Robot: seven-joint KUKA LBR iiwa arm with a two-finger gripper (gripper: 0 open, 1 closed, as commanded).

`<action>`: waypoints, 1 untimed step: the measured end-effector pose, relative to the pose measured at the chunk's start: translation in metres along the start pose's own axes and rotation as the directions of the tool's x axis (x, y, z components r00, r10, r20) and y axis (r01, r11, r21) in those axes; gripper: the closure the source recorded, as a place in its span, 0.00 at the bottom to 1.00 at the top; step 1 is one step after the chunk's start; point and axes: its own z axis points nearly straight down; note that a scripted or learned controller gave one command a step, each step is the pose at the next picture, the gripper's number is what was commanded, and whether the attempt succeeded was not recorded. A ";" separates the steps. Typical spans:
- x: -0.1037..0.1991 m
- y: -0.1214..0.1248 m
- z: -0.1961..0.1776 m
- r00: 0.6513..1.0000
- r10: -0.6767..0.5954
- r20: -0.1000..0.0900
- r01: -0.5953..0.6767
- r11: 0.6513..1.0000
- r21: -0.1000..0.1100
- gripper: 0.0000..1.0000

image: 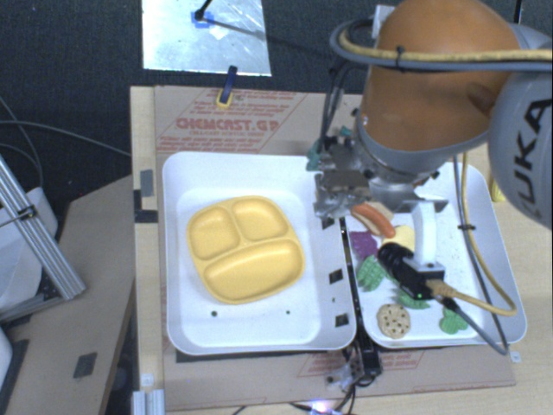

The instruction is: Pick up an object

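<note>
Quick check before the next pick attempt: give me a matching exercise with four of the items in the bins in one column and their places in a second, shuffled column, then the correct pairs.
Things:
1. yellow divided tray
2. cookie
3. hot dog
4. purple grapes

Places:
A. near front edge of the right bin
B. just below the hot dog, by the divider between the bins
C. middle of the left bin
D. right bin, close under the gripper

Pairs: 1-C, 2-A, 3-D, 4-B
</note>
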 end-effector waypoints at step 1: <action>0.000 0.001 -0.011 1.000 -0.002 -0.001 0.002 1.000 -0.002 1.00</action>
